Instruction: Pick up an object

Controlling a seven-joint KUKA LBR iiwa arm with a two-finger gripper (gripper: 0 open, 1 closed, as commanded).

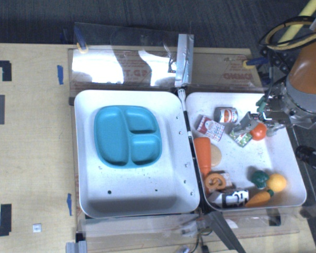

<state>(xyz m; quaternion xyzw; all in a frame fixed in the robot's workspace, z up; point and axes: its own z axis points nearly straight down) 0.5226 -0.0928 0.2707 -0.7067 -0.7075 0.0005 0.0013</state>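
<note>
My gripper (259, 121) hangs low over the upper right part of the right bin (284, 157), coming in from the right under the orange-banded wrist (308, 75). Directly below its tip lies a small red tomato-like toy (258, 133), touching or nearly touching it. A green-and-white packet (241, 137) lies just left of the tomato. Whether the tomato is gripped cannot be made out from this angle.
The right bin also holds a red can (226, 115), a red-white packet (209, 128), an orange cylinder (203, 154), a pretzel-like piece (216, 182), a black-white bottle (234, 197), a carrot (260, 196), a lemon (277, 182) and a green toy (259, 178). A blue divided tray (129, 135) lies in the left bin (142, 194).
</note>
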